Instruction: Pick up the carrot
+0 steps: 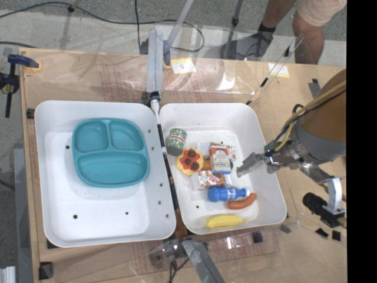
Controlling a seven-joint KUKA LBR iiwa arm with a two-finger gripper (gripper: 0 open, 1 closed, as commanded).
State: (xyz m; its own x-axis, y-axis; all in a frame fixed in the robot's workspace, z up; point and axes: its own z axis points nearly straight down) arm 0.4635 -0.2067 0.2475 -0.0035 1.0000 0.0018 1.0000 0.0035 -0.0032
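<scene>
Two white bins sit on a wooden bench [88,69]. Left bin [47,158] holds a teal plate [110,152]. Gripper [244,165] hovers over right bin [259,134]; whether its jaws are open, I cannot tell. Carrot [242,201] lies near the front, beside a banana [225,221].

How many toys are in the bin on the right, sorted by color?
Red or orange: 4, pizza slice, two small cartons, hot dog
Blue: 1, bottle
Yellow: 1, banana
Green: 1, can
Total: 7
</scene>
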